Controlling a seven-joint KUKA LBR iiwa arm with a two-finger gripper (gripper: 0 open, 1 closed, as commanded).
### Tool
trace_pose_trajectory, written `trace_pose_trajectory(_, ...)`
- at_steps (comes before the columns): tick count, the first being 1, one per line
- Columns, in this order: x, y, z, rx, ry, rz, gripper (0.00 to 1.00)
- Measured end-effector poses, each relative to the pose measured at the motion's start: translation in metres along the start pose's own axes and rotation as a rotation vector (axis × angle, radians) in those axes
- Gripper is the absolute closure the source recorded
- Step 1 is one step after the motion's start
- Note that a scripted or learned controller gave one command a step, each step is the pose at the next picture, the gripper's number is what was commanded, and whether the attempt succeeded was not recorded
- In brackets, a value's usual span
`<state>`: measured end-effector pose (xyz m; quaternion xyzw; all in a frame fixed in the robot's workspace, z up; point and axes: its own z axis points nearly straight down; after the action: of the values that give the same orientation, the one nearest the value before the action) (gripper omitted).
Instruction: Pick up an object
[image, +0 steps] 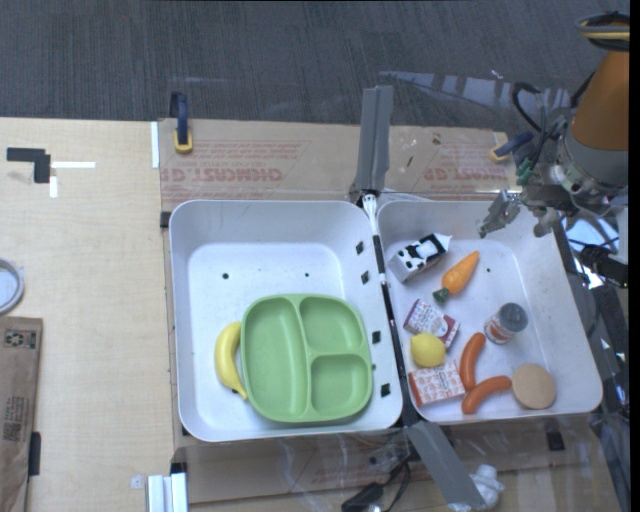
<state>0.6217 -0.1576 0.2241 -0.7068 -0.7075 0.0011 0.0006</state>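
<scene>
Across the bench stand two white bins side by side. At the centre of the frame, the left bin (200, 300) carries one green divided plate (303, 356) with three compartments, and one banana (229, 360) touching the plate's left edge. Right of centre, the right bin (560, 300) carries smaller things: one black-and-white carton (418, 256) at its upper left, one carrot (458, 274) just beside it, two sausages (472, 359) (486, 392) low in the bin, one round tan cookie (534, 386) at the lower right, two small red-and-white packets (430, 321) (437, 384), one lemon (428, 349) between them, and one small jar (507, 323). At the upper right of the frame, the arm (603, 110) reaches over the right bin's far edge. Its gripper (520, 215) hangs above the bin's upper right corner with fingers spread apart and nothing between them.
</scene>
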Motion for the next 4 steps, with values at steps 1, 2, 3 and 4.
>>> trace_pose_trajectory(1,0.02,0.003,0.121,-0.003,0.0,-0.098,0.0)
trace_pose_trajectory(2,0.019,0.004,0.111,-0.004,-0.001,-0.096,1.0)
trace_pose_trajectory(3,0.019,0.004,0.111,-0.004,-0.001,-0.095,0.0)
trace_pose_trajectory(4,0.03,0.003,0.133,0.0,0.001,-0.087,0.0)
